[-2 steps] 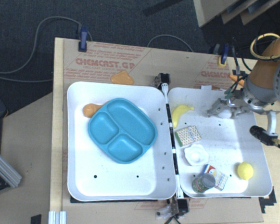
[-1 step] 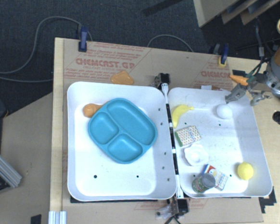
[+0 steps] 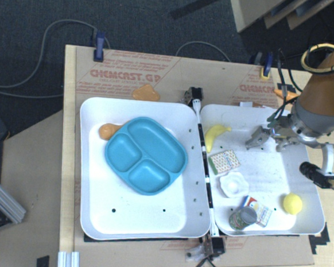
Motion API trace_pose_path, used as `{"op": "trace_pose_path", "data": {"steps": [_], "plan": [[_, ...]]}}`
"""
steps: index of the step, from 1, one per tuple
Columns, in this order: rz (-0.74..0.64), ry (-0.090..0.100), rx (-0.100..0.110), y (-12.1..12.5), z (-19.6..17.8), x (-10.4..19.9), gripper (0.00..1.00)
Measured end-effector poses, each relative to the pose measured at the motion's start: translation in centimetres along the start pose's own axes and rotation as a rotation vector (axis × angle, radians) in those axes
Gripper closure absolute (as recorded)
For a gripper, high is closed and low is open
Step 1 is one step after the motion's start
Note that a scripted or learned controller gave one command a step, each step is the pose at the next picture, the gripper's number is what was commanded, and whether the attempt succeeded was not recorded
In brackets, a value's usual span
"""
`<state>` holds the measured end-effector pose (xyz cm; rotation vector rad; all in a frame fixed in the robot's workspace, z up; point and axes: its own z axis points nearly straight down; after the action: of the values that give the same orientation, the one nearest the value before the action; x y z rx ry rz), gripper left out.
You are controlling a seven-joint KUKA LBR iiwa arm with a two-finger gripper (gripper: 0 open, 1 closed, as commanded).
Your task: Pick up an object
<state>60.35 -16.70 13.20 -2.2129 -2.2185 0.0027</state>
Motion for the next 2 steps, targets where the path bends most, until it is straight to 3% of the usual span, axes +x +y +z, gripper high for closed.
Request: {"op": "trace_pose_path", "data": {"steps": [1,2], "plan": [[0.002,0.002,-0.009,5.1,2.8,-5.6,0.00],[0.001,-0.009,-0.018,6.5,-5.0,-5.7,0.00]]}}
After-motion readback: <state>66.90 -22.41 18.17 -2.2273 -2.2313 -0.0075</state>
